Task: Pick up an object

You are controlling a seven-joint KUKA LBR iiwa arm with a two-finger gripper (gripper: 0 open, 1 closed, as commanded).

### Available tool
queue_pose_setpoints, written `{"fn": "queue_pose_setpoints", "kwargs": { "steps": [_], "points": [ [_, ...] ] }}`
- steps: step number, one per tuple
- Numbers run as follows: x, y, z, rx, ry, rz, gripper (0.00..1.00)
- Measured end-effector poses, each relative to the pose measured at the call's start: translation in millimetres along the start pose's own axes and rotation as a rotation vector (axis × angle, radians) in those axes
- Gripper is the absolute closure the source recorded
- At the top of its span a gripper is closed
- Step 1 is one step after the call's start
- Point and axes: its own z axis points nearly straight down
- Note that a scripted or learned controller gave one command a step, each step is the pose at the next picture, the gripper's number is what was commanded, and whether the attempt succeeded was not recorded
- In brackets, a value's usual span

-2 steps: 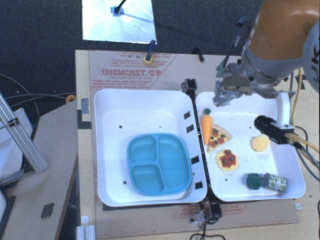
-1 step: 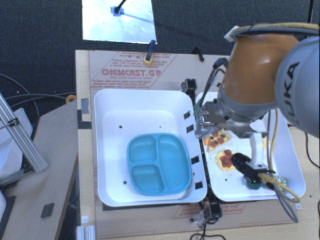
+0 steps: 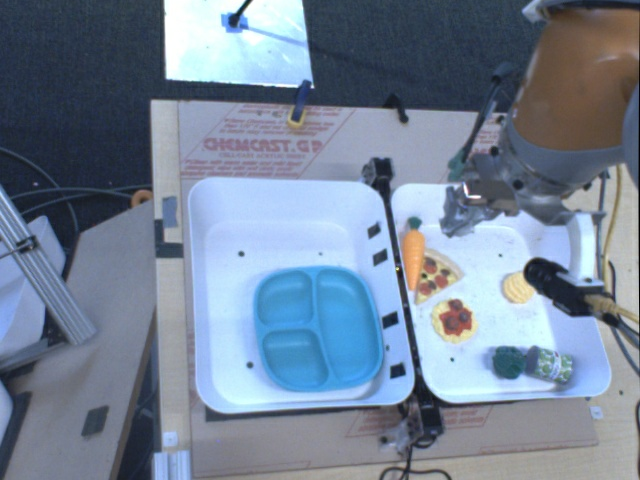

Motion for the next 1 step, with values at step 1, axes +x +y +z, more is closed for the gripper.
{"fn": "queue_pose_setpoints", "kwargs": {
  "steps": [1],
  "points": [
    [-12.7,-25.1,148.8,0.021,0.001,-0.001,1.00]
  ]
}}
